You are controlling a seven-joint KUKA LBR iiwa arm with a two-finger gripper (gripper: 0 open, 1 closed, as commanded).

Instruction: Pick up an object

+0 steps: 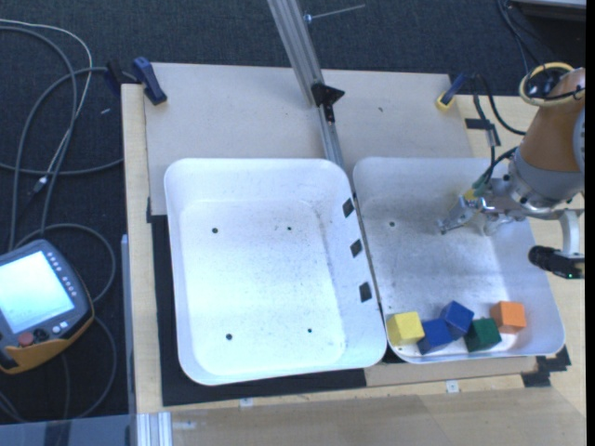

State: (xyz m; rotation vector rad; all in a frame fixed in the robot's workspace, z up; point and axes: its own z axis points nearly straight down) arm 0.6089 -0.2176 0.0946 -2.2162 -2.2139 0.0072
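Note:
Several small blocks lie along the near edge of the right bin [409, 203]: a yellow block [405, 327], two blue blocks [435, 336] [456, 315], a green block [482, 334] and an orange block [509, 316]. My gripper [469, 223] hangs over the bare floor of the right bin's far half, well away from the blocks. Its two silver fingers [452, 221] stand apart, open, with nothing between them. The grey arm with its orange band [550, 137] comes in from the right.
The left bin [260, 268] lies beside the right one. A slanted metal rail [297, 45] runs down to the gap between the bins. A tablet-like pendant [37, 295] and cables sit off the bench at left.

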